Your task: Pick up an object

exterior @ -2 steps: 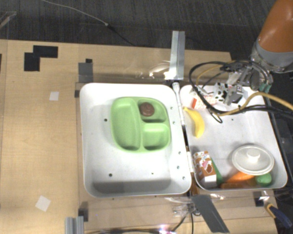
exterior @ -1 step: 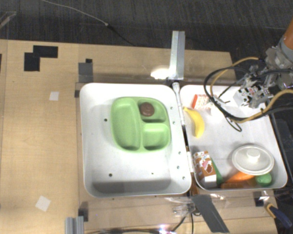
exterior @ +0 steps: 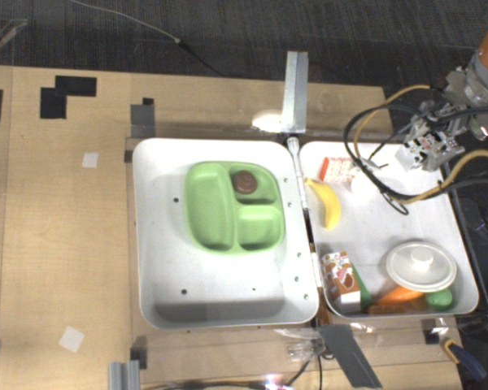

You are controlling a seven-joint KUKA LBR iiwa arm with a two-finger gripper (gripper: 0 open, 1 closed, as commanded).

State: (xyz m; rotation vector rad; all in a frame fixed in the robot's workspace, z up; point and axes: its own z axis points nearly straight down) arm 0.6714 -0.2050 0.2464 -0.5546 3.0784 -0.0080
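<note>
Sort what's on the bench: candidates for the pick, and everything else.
Pick candidates, right white bin:
yellow banana
small red-and-white carton
brown printed snack packet
white round lidded bowl
orange carrot-shaped toy
green toy piece

Everything else:
green divided plastic tray holding a brown round piece, left white bin
gripper, above the right bin's far corner

One fixed camera looks down at a slant, from some height, on both white bins (exterior: 146, 242).
</note>
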